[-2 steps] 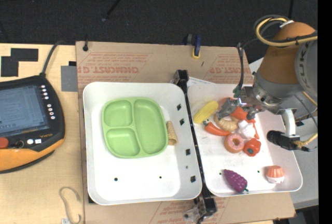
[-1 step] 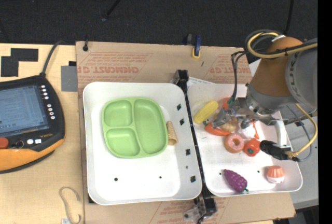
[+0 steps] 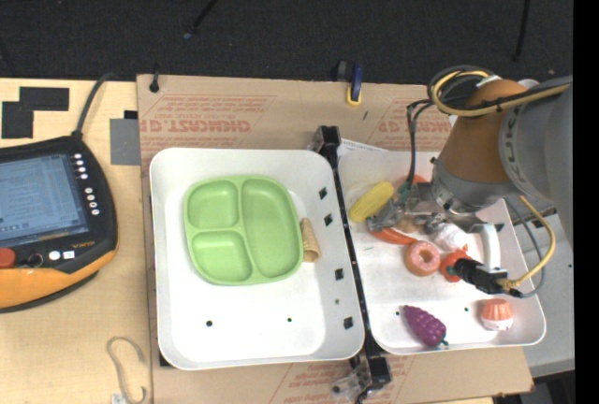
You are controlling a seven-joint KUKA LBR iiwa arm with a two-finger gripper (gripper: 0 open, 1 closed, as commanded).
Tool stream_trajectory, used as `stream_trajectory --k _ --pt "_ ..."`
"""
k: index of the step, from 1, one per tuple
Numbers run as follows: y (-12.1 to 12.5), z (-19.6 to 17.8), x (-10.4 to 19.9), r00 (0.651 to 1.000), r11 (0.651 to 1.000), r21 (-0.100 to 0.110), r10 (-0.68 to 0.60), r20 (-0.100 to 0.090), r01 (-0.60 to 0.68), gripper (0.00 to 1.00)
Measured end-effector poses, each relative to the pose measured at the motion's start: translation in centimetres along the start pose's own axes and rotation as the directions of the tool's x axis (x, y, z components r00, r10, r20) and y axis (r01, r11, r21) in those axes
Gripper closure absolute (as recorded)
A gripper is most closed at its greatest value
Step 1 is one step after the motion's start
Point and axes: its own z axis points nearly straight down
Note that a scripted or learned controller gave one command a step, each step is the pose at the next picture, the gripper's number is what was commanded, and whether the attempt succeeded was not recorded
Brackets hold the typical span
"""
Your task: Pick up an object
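Note:
The right bin (image 3: 524,323) holds several toys. A yellow corn cob (image 3: 372,199) lies at its upper left, with an orange-red piece (image 3: 391,228) just below it. A pink donut (image 3: 423,258) sits near the middle, a purple grape bunch (image 3: 424,324) at the front and a red-and-white piece (image 3: 495,312) at the front right. My gripper (image 3: 412,203) is low over the bin's middle, just right of the corn and above the donut. The wrist hides most of it.
The left bin (image 3: 243,337) holds a green divided plate (image 3: 242,229) with a small tan piece (image 3: 310,239) at its right edge. A black divider (image 3: 343,243) separates the bins. A tablet controller (image 3: 47,215) lies on the bench at far left. Cables loop beside the wrist.

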Motion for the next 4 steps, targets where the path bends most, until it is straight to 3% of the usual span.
stream_trajectory --k 1,2,3,4 --pt "0.0 -1.1 -0.3 1.0 1.0 -0.005 0.005 0.005 -0.005 1.0" --pt "0.2 -5.4 -0.4 1.0 1.0 0.01 0.002 0.004 -0.002 1.0" --pt "-0.3 -11.2 -1.3 1.0 1.0 0.008 0.008 0.005 -0.008 1.0" --pt "-0.3 -13.5 -1.6 1.0 1.0 0.01 0.006 0.004 -0.006 1.0"
